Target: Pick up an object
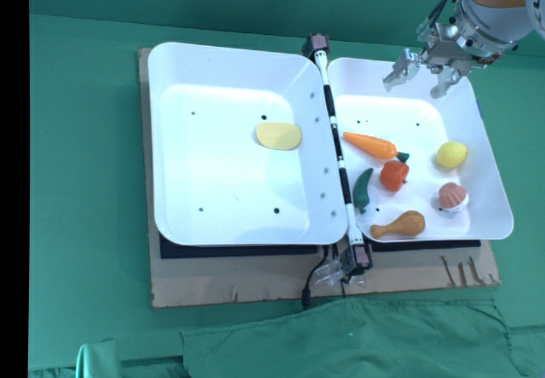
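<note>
Counter (85, 197) draped in matte green cloth; a brown cardboard sheet (255, 291) lies under two shallow, glossy white plastic bins with rounded corners.

Right bin (490, 197), items listed from the near edge back toward the tool:
- Chicken drumstick (398, 226), tan-orange, smooth, bulbous at one end and tapering to a bone tip; farthest from the tool, at the near wall.
- Scallop shell (452, 196), pink and ribbed over a white base, just beyond the drumstick.
- Green chili pepper (363, 188), slim and curved, glossy, next to the centre divider.
- Red-orange bell pepper (393, 174), squat and lumpy, just beside the chili.
- Lemon (451, 155), yellow, oval, almost straight below the tool.
- Carrot (370, 145), orange, long taper, green stub at its thick end; the closest item to the tool's left side.

Left bin (170, 78): one flat pale-yellow oval (278, 136), a potato-chip shape, well apart from the tool.

Tool (422, 74): metal, two fingers spread wide with nothing between them, hovering over the right bin's far edge.
</note>
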### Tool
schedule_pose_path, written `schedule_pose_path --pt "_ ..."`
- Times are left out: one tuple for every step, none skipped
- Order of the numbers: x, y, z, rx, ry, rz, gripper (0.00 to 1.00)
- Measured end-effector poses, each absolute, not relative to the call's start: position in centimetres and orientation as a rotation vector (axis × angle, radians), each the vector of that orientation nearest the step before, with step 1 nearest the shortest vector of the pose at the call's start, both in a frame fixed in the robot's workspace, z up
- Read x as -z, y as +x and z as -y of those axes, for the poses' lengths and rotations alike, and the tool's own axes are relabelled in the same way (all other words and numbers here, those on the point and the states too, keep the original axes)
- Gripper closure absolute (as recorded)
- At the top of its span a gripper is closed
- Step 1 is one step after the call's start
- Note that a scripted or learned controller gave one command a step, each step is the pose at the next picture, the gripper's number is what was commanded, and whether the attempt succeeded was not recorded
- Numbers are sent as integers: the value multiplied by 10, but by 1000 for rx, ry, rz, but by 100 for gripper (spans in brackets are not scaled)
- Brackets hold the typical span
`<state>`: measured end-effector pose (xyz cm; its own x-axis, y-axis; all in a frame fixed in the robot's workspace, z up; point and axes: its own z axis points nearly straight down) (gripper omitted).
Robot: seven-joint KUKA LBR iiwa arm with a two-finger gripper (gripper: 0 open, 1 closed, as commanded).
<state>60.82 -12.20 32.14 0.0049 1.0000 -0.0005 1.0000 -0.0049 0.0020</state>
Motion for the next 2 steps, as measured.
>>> schedule_pose_path --pt "-321 608 122 -2 2225 -2215 0" --pt "-261 606 124 5 2227 -2217 0"
